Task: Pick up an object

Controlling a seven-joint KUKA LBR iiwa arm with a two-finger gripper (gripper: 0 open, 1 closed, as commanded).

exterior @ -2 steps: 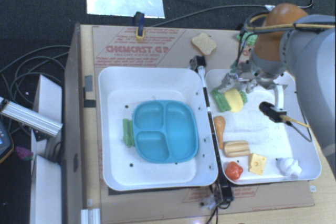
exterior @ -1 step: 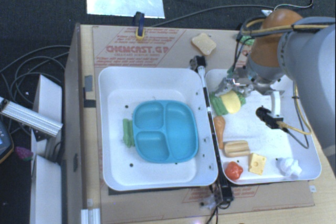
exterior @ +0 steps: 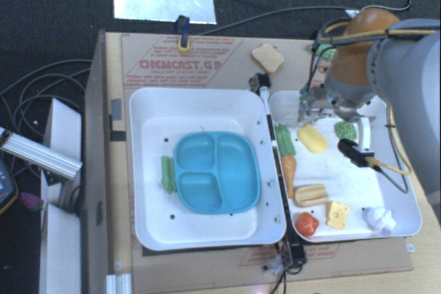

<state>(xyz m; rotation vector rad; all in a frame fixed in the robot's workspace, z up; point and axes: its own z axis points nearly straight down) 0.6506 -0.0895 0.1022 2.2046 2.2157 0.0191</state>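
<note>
Green plastic bean pod (exterior: 167, 174) in the left white bin (exterior: 148, 120), beside a blue divided plate (exterior: 216, 172), well left of the gripper (exterior: 315, 109). Yellow plastic lemon-shaped piece (exterior: 313, 139) in the right white bin (exterior: 406, 206), just below the gripper. Finger spread: cannot tell, wrist hides them. Grey arm with orange band (exterior: 362, 45) reaches from the right, wrist pointing down over that bin's far corner.

The gripper (exterior: 311, 109) hangs low over the right bin (exterior: 400, 200), just above a yellow toy (exterior: 313, 139); a blue divided plate (exterior: 217, 172) occupies the left bin (exterior: 148, 141).
</note>
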